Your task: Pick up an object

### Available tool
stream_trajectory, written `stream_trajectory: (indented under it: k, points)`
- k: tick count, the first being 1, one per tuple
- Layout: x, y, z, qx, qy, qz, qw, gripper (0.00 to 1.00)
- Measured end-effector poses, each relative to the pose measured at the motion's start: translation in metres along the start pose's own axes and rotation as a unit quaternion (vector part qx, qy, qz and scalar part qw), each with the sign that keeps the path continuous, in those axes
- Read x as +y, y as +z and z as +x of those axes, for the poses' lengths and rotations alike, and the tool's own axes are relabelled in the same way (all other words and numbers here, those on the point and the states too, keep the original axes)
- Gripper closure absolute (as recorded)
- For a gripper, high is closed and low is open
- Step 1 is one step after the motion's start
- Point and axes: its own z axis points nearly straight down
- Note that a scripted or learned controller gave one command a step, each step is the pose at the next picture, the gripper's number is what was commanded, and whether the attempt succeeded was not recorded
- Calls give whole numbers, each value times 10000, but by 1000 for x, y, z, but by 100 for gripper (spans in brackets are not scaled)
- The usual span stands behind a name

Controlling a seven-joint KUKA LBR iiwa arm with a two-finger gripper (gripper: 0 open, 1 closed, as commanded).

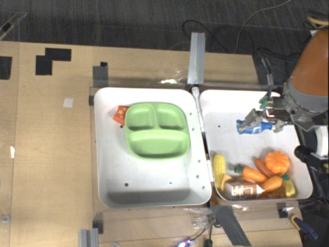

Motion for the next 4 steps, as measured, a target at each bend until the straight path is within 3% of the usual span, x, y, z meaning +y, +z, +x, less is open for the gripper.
stream_trajectory:
  k: [1, 2, 3, 4]
  points:
    - [73, 44, -89, -7, 522, 0, 9986, 0]
    - [94, 23, -90, -6, 1089, -16, 9940, 0]
    - [121, 112, -80, -2, 610, 3, 9981, 0]
    - [144, 145, -87, -9, -126, -19, 9999, 0]
